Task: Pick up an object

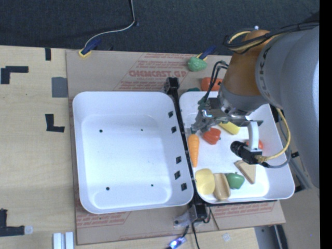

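The pincer (203, 119) is hanging low over the right bin (277, 191), near that bin's left wall and toward its far half. How far it is opened I cannot tell; its metal tip is blurring into the toys below it, and nothing is showing clearly gripped in it.

Just beside the tip, toward the bench's near edge, a red tomato-like toy (211, 135) is lying, close enough that it may be touching. Just beyond that, further toward the near edge and hugging the bin's left wall, the carrot (193, 148) is lying, orange and tapered, its long axis running roughly from far edge to near edge, parallel to the wall. It is looking like the likeliest target, so the coming move is probably turning on a short shift toward the near edge.

Further out, a pale yellow toy (204, 181), a tan bread-like piece (221, 186) and a green pepper (236, 180) are crowding the bin's near edge. The left bin (83, 139) is sitting alongside, and a green toy (196, 63) is resting on the bench beyond the bins, toward its far edge.
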Robot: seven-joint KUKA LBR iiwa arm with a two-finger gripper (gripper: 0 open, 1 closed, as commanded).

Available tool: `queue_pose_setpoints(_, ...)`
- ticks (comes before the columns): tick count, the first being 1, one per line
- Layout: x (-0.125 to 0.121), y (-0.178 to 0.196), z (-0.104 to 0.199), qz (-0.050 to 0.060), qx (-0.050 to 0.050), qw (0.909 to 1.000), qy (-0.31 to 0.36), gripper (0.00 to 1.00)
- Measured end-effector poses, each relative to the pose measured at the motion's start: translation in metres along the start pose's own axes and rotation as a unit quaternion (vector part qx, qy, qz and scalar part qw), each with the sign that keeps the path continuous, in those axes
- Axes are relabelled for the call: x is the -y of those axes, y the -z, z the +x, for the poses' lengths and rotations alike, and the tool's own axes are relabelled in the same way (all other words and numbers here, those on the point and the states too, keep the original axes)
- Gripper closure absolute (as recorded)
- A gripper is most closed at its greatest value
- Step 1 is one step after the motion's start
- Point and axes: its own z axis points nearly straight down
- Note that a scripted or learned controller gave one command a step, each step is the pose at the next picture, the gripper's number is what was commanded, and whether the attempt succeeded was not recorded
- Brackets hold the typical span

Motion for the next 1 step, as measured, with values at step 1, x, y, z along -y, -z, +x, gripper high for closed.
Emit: queue_pose_setpoints(1,-0.0010,0.2094,0.0424,-0.003,-0.001,1.0000,-0.002,1.00)
